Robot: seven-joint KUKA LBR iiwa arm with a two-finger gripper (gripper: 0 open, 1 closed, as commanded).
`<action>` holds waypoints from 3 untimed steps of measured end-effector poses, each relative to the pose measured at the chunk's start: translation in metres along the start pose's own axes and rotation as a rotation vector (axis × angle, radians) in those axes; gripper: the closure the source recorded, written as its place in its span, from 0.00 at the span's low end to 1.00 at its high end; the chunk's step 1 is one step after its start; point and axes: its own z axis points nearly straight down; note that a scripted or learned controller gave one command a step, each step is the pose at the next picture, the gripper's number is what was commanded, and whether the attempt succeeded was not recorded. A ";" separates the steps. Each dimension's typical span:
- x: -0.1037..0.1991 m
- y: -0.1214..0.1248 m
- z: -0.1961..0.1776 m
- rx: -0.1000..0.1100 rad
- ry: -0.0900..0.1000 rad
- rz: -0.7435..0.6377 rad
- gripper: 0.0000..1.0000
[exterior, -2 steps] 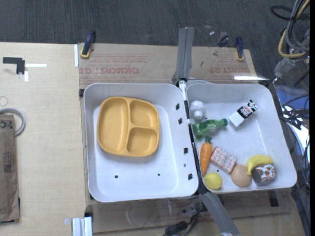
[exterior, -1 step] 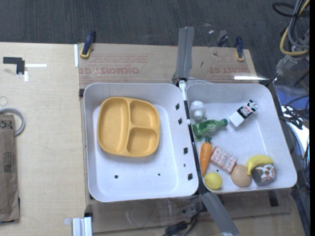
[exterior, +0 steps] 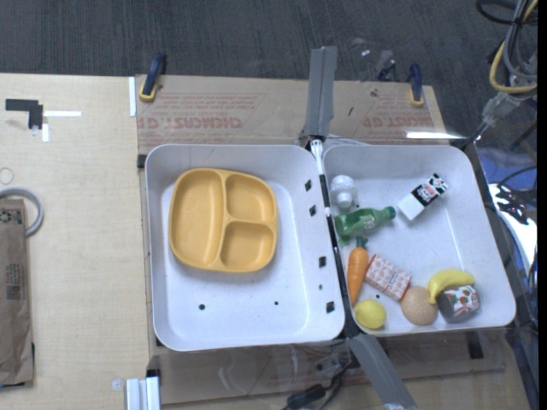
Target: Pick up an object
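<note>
Camera view: tray (exterior: 224,220) in left bin (exterior: 171,314)

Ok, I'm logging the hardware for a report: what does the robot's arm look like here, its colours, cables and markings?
At the right edge, looped black and yellow cables hang above a blurred pale grey part and a blue patch. Whether these belong to the arm is too unclear to tell; no markings are readable.
</note>
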 end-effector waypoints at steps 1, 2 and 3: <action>-0.001 0.000 -0.009 -0.002 -0.004 0.000 1.00; -0.003 0.001 -0.019 -0.003 -0.008 -0.001 1.00; -0.004 0.001 -0.028 -0.005 -0.011 -0.001 1.00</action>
